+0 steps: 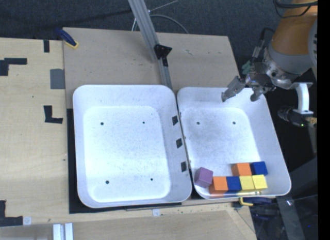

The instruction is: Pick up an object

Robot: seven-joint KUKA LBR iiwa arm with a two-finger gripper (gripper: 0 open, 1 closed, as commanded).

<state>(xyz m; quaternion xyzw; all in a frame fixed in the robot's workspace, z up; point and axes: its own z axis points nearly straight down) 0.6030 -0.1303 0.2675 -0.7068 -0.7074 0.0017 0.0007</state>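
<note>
Camera view, near edge first: the blocks sit bunched at abt 5 o'clock in the right bin [276,146], tight against its near wall — purple block [204,176] at the left end, then orange block [220,183], blue block [233,183], two yellow blocks [253,182], w/ a second orange block [241,170] and a second blue block [259,168] just behind. None lifted, so the pick looks not yet begun; approach, descent, close and lift all left, judging by this. Blocks touch each other and crowd the wall, so finger room is thin; the purple one has the most open side. Mid bin floor bare, good room to travel. Left bin [82,130] holds nothing to grab. Far at 1 o'clock, gripper [243,92] hangs over the right bin's far rim, fingers spread, nothing between them, well apart from the blocks.
</note>
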